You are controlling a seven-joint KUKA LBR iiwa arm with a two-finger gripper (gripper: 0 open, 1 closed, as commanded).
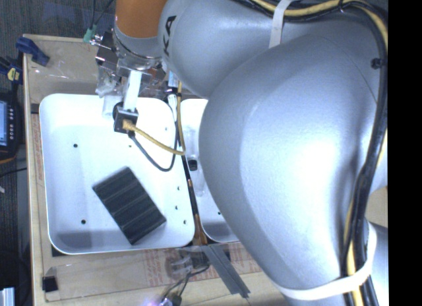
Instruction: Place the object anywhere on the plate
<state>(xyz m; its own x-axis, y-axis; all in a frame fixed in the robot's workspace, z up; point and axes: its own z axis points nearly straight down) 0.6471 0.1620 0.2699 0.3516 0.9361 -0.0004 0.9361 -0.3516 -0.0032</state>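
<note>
The gripper (111, 82) hangs over the top edge of the left bin (66, 159), upper left of frame; I cannot tell whether it is spread or pressed together. A black slab (129, 204) lies tilted in that bin's lower middle.

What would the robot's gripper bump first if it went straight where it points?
Probably the white floor of the left bin, near its far edge; the gripper seems to point down there, though depth is unclear.

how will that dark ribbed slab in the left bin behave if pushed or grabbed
The dark ribbed rectangular slab lies flat in the left white bin, so it would probably slide, not roll or tip. Its straight edges suggest stiffness.
</note>
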